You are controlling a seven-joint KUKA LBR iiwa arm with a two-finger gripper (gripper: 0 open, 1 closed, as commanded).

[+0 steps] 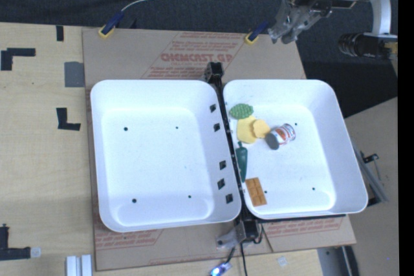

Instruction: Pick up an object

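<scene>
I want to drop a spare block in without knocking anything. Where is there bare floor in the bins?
The left bin is bare throughout. In the right bin, the right half is free; the green piece, yellow piece, can and orange block crowd the divider side.

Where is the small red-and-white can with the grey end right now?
The small red-and-white can lies on its side in the right-hand white bin, toward its upper middle, just right of the yellow lumpy object beside the divider.

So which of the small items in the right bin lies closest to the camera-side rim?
The flat orange rectangular block, lying by the divider low in the right white bin. The dark green piece, yellow lump and red-and-white can all sit farther up.
</scene>
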